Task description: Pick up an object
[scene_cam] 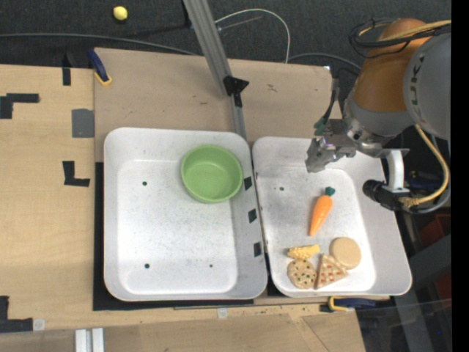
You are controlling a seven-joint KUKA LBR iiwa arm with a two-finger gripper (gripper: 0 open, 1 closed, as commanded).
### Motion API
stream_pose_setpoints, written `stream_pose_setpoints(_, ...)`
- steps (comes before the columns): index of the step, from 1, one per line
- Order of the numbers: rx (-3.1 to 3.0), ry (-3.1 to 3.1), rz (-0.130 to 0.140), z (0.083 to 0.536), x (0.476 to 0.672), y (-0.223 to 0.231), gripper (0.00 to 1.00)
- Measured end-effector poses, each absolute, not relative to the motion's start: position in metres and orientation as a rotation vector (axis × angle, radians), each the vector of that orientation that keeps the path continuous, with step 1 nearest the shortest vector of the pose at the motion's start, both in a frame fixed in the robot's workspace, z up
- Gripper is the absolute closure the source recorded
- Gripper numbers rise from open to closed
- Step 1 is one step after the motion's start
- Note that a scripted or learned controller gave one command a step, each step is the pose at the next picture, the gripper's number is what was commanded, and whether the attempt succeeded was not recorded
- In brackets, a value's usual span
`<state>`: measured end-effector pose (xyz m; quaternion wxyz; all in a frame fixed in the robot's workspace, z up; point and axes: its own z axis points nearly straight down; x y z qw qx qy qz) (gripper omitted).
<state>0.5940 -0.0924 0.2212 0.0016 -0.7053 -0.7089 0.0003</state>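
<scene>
One carrot (320, 213) lies just below the pincer (318, 161).

Bare floor surrounds the carrot (320, 213); toys (322, 265) crowd the near corner.

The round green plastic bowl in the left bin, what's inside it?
The round green plastic bowl shows just its own smooth green floor and inner wall; no object lies inside. The bowl itself covers the patch of the shallow white left bin beneath it, so that spot cannot be checked.
</scene>
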Motion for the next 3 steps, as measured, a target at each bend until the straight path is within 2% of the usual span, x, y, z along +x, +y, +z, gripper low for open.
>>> stream_pose_setpoints(3, -2.21, -2.228, 0.002, 0.245, 0.554, 0.07, 1.0)
